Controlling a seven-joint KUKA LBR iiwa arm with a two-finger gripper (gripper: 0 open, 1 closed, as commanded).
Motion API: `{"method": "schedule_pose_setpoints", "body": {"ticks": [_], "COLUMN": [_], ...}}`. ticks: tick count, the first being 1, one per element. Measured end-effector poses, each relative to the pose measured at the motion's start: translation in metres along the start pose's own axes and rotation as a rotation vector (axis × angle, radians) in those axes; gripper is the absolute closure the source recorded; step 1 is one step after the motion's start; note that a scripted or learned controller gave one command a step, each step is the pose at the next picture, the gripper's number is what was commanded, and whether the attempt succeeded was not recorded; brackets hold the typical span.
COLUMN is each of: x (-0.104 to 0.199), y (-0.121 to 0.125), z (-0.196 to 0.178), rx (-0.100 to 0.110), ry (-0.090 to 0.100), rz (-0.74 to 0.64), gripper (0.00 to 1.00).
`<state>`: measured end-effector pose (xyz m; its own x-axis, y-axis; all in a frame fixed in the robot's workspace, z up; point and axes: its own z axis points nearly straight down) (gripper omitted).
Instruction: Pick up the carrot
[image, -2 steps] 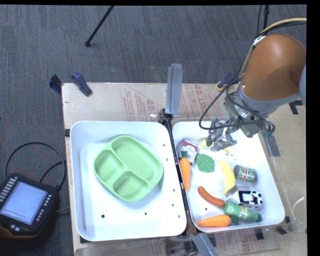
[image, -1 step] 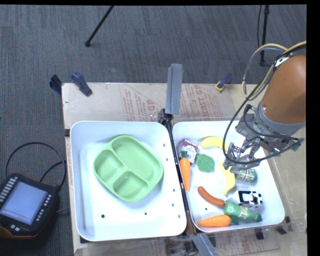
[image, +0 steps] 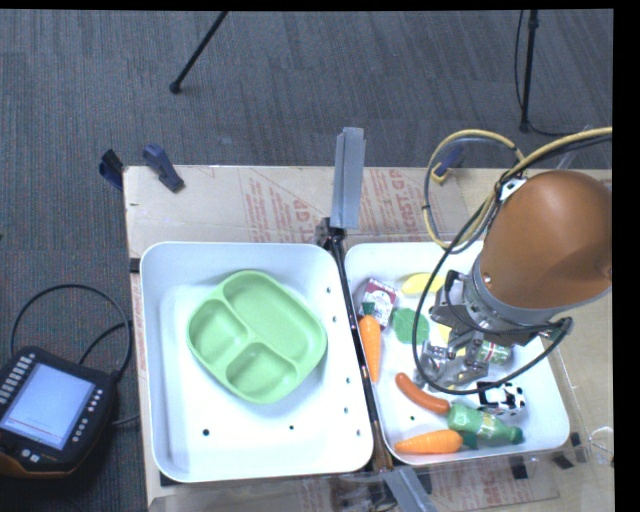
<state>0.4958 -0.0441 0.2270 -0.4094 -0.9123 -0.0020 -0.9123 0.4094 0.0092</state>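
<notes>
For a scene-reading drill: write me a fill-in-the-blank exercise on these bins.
1. The green divided plate lies in the ____ bin.
2. The gripper is above the ____ bin.
3. Along the right bin's left wall lies an orange ____.
4. The plate has ____ compartments.

Missing words: left; right; carrot; three.

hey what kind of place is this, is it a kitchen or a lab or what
Most likely a robotics lab, not a kitchen. A grey and orange robot arm reaches over two white bins on a bench, a control pendant lies on the grey carpet, and the food, such as the carrot, looks like toys.
</notes>
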Motion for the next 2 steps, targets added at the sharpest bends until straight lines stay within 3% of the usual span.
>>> {"method": "schedule_pose_setpoints", "body": {"ticks": [1, 2], "x": [-0.003, 0.001], "y": [-0.001, -0.039], "z": [-0.005, 0.023], "rx": [-0.008, 0.000], "ry": [-0.002, -0.001], "rz": [0.002, -0.489], "gripper": [1.00, 1.00]}}
